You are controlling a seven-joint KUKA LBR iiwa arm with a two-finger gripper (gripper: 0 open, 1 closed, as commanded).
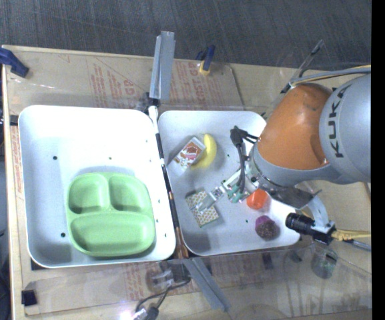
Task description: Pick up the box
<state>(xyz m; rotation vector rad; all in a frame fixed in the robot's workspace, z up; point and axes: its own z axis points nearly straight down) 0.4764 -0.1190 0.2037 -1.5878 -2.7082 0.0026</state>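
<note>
Box (189, 153) leans on banana (209, 150); patterned packet (203, 207) below; gripper (231, 189) beside it, grip state indiscernible.

robot lab | clamped bench (99, 85) | twin white bins (39, 132) | KUKA arm (325, 132)

Taking the seam between the two bins as the landmark: the left bin (39, 179) lies to its left and holds a divided tray (110, 214), set toward that bin's near edge and close to the seam. The right bin (199, 242) lies to the seam's right. In it, just right of the seam and toward the far side, sits the box (189, 153), touching a banana (209, 151) on its right. Nearer the front, a patterned packet (202, 207) lies a little right of the seam. Farther right, the gripper (234, 187) hangs over the bin's middle, with a small round cup (257, 199) beside it and a bunch of grapes (267, 227) nearer the front right corner.
</note>
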